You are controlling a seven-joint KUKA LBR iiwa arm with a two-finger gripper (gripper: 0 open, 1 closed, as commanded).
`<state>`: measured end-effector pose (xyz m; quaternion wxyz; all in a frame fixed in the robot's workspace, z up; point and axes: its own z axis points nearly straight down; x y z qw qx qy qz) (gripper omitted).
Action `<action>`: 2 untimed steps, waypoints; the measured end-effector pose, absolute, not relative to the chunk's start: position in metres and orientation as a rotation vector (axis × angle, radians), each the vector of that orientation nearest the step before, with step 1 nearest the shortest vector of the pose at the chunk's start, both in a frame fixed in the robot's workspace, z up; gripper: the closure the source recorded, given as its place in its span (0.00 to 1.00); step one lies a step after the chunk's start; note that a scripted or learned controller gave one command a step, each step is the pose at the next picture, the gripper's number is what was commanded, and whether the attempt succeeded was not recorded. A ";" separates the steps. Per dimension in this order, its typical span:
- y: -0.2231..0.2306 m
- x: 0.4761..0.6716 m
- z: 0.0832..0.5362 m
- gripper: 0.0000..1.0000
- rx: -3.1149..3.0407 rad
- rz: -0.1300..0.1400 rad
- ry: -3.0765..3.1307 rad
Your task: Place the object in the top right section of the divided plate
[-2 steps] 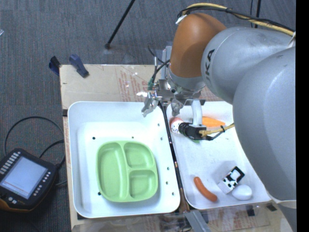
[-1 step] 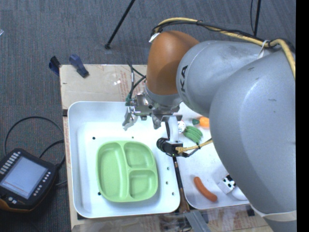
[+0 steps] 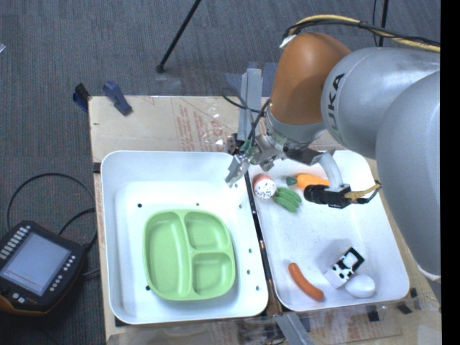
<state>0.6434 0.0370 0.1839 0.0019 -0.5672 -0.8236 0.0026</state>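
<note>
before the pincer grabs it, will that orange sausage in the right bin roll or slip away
The sausage looks round and smooth, so it may slip from a pinch. Its long, slightly bent shape suggests it would roll sideways if nudged. It lies apart from the cow-patterned toy, leaving room.

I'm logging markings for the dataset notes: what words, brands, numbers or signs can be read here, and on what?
"UKA", the visible end of a brand name, black letters on the grey arm casing.
Screen of the handheld pendant: too small to read.
Black and white patterned block: a pattern, no readable text.
</note>
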 end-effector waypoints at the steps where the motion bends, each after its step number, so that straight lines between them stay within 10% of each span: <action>1: 0.007 0.643 0.184 0.00 -1.251 0.004 -2.874; 2: 0.092 0.637 0.198 0.00 -1.051 0.001 -2.955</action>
